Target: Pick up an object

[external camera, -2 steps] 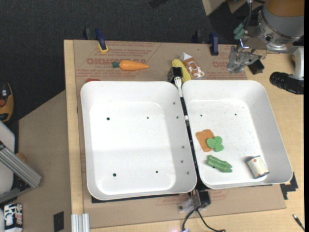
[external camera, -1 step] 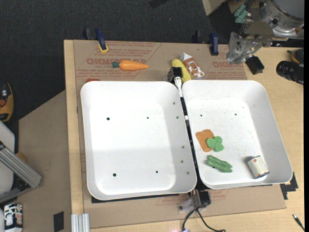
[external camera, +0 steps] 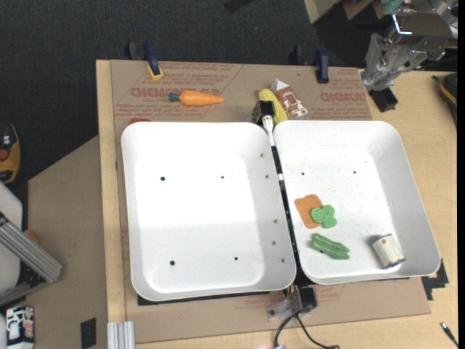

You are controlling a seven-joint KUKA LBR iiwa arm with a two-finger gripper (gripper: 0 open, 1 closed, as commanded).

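Four small items sit in the right bin point(external camera: 407, 166), all toward its near end: an orange flat piece point(external camera: 307, 208), a green leafy piece point(external camera: 324, 216) touching it, a green pod-shaped piece point(external camera: 330, 247) just below, and a white cylinder point(external camera: 387, 249) near the corner. Left bin point(external camera: 145, 195) has nothing in it. Outside the bins, on the cardboard behind them, lie a toy carrot point(external camera: 195, 99) and a yellow-and-brown cluster of toys point(external camera: 278, 105). Gripper point(external camera: 385, 60) hangs at the upper right, well apart from the bins and above the bench edge; its state cannot be told from this angle. Judgement: the pick has not begun, with nothing lifted. Approach, descent, closing and lift all remain.
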